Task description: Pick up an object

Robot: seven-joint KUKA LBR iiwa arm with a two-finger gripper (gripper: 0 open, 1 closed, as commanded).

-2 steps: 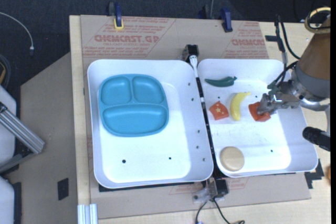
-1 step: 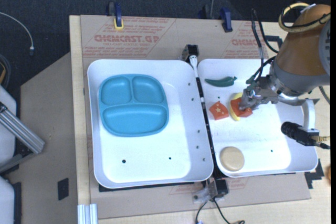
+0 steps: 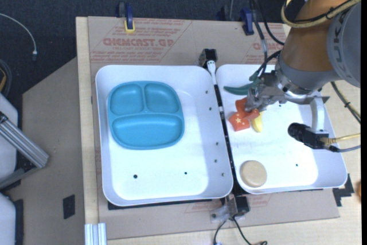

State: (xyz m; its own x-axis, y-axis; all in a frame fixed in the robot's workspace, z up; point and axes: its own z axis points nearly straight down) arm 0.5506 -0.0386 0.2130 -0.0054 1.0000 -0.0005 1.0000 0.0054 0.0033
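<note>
In the right bin (image 3: 298, 175) lies a small cluster of objects: a red and orange piece (image 3: 243, 116), a yellow piece (image 3: 257, 124) beside it, and a thin green piece (image 3: 235, 89) just above. A round tan disc (image 3: 253, 173) rests near the bin's front left corner. My gripper (image 3: 256, 97) hangs directly over the red and orange piece, at or just above it. The wrist hides the fingertips, so I cannot see whether anything is between them.
The left bin (image 3: 166, 181) carries a blue divided plate (image 3: 146, 114). A black clip (image 3: 207, 57) sits at the back between the bins. A black cable fitting (image 3: 307, 135) hangs over the right bin beside the arm.
</note>
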